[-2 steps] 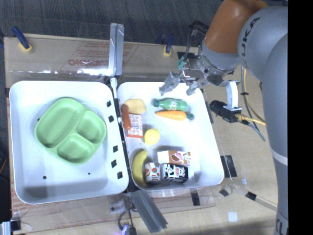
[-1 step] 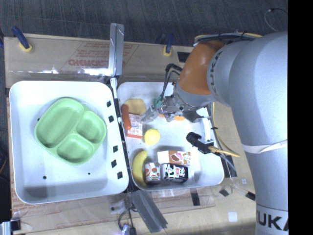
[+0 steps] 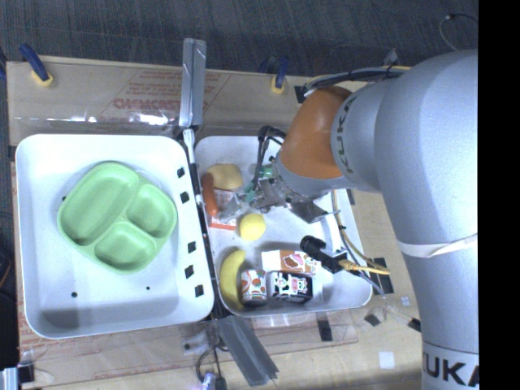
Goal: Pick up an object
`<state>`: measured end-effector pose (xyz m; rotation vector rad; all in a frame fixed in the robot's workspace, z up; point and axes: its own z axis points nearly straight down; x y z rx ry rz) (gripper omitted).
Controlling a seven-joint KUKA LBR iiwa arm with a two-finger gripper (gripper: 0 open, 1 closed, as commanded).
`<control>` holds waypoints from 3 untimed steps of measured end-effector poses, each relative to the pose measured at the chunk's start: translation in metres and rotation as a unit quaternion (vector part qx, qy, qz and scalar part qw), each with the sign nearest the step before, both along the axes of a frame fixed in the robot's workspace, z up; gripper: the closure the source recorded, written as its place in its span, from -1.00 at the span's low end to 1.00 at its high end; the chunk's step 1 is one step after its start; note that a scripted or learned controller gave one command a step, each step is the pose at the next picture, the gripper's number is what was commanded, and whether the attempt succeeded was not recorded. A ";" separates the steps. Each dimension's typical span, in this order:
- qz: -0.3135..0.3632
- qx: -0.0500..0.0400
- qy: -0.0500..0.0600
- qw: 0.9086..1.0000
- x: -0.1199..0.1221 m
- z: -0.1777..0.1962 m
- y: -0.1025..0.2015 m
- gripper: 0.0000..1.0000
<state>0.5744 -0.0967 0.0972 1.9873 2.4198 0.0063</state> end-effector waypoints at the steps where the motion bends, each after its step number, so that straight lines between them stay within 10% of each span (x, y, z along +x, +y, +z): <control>1: 0.002 0.001 0.001 1.000 -0.043 0.000 -0.003 -1.00; 2: 0.005 0.002 0.000 1.000 -0.042 0.010 -0.001 1.00; 3: 0.005 0.002 0.000 1.000 -0.042 0.010 -0.001 -1.00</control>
